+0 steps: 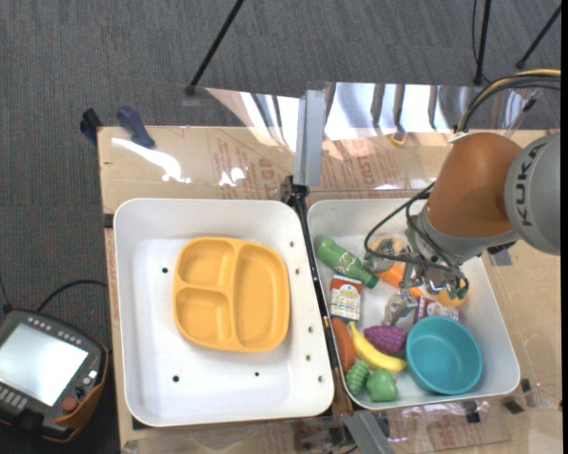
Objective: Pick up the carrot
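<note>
Gripper (404, 303) low in the right bin (505, 322) beside the carrot (392, 273) (finger state indiscernible).

Right bin (507, 343) crowded, carrot (342, 343) hemmed by bin wall, banana (376, 351), carton (346, 297), left bin (142, 348) margins open

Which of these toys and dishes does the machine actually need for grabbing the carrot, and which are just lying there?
Part of the job:
carrot, at the right bin's left wall
gripper, low over the same bin

Just lying about:
yellow divided plate in the left bin
green bottle
banana
purple grapes
teal bowl
small carton
</note>
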Tool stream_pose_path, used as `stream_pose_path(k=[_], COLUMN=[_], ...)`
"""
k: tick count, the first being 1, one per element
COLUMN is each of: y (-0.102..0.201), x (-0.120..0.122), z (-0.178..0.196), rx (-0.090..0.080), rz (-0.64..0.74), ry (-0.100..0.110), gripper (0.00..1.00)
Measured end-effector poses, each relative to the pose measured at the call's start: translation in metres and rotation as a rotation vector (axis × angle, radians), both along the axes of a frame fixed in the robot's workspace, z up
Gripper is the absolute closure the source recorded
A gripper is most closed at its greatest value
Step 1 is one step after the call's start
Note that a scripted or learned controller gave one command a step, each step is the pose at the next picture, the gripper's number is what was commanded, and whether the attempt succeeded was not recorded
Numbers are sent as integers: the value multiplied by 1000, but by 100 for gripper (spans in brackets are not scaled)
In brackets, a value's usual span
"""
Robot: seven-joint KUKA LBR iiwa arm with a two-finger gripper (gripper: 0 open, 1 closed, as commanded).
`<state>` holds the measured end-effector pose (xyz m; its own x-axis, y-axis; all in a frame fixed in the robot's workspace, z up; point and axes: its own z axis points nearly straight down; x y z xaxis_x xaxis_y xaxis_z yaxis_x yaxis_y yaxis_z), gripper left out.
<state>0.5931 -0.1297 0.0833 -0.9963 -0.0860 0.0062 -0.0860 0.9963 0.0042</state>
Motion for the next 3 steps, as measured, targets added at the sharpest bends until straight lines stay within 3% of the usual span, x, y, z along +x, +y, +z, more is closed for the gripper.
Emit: stream_pose_path(k=[1,2,3], y=[1,-49,-49], x=[4,53,53], z=[15,53,51], rx=[-1,-4,-3], rz=[6,-187,-186], ry=[-11,-13,-11], gripper=[100,100,0])
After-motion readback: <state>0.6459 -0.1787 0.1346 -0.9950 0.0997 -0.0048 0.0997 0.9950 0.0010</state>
